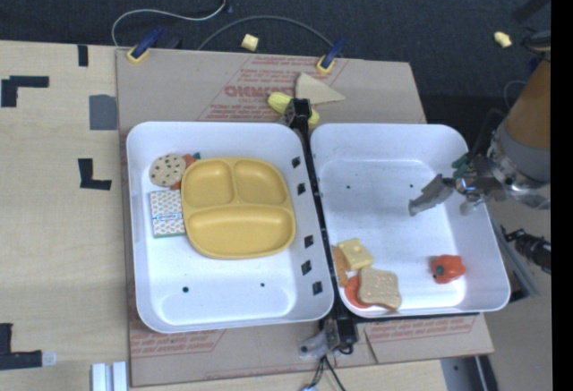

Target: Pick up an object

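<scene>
A divided plate (238, 218) lies in the left bin (148, 286), with a cookie (166, 170) and cracker (166, 212) at its left.

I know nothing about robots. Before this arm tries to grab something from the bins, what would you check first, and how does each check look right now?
1. Things to pick in the right bin: ok. A tomato, a bread slice and a cheese piece lie there.
2. Gripper carrying nothing: ok, nothing shows between its fingers.
3. Gripper above a target: not ok. It is over bare bin floor, apart from the food.
4. Tomato free to grab: ok, it lies alone.
5. Bread free to grab: cannot tell; it rests on something red, close to the bin's front wall.
6. Fingers spread enough for the tomato: cannot tell from this angle.
</scene>
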{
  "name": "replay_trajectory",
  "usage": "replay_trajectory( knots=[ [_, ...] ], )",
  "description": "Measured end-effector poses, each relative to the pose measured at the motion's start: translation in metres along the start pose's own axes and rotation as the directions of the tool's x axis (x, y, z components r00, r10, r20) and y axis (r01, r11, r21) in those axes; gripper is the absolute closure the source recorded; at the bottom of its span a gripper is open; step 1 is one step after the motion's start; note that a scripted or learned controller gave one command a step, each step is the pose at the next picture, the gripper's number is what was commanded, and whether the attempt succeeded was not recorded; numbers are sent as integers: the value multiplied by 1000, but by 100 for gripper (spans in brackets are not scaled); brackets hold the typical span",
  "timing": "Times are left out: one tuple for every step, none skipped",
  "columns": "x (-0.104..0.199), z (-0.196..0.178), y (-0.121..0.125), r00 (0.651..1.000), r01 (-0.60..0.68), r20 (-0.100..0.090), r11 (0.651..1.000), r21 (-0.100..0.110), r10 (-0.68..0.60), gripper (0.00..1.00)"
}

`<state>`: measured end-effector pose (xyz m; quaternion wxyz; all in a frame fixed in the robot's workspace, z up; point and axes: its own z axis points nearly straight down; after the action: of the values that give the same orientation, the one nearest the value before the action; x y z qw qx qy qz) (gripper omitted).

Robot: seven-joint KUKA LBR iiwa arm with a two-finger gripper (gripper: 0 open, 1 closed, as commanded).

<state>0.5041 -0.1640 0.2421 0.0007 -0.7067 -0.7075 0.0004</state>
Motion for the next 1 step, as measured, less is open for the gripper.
replay_trajectory(
  knots=[
    [-64,28,-23,1000,-6,2,1000,3,6,0]
  ],
)
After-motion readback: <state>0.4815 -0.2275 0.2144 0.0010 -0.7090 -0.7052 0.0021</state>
